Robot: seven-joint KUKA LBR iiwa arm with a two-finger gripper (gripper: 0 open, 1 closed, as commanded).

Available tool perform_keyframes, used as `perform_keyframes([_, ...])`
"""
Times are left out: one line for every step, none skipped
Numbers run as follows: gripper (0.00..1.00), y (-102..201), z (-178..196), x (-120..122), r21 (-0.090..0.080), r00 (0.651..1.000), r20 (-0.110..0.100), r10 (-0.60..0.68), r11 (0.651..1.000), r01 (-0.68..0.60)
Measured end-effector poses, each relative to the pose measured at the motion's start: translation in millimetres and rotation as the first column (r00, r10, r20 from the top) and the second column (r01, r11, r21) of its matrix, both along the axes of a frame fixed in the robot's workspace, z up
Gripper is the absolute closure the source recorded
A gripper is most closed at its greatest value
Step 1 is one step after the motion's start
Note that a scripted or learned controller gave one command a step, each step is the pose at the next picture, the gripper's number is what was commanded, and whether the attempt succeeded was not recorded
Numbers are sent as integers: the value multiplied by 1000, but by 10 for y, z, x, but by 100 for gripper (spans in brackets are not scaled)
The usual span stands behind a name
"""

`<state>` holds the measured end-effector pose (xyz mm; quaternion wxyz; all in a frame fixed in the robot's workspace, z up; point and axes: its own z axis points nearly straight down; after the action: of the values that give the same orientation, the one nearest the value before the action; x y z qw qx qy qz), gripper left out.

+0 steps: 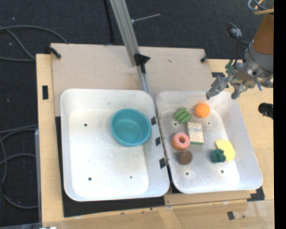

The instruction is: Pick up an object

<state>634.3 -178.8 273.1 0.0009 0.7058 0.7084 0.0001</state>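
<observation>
My gripper (226, 89) hangs over the far right corner of the right bin (245, 178), its two fingers spread apart and nothing between them. Just below and left of it lies an orange ball (202, 110). Beside the ball is a green ridged piece (182, 115). A white and green checked block (196, 132), a pink donut (181, 140) and a brown round piece (184, 157) sit mid-bin. A yellow piece (226, 148) touches a dark green one (217, 156) near the bin's right side.
A blue bowl (130, 127) stands in the left bin (86, 178). A slanted aluminium post (125, 25) rises from the back between the bins. Cardboard (100, 66) lies behind the bins, and cables run over the dark floor at the left.
</observation>
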Motion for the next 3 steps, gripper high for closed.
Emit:
perform_keyframes([0, -2, 0, -1, -1, 1000, 0, 0, 1000, 0])
perform_keyframes([0, -55, -454, -78, -2, 1000, -5, -5, 1000, 5])
perform_keyframes([0, -9, -1066, -111, -1, 1000, -7, -6, 1000, 6])
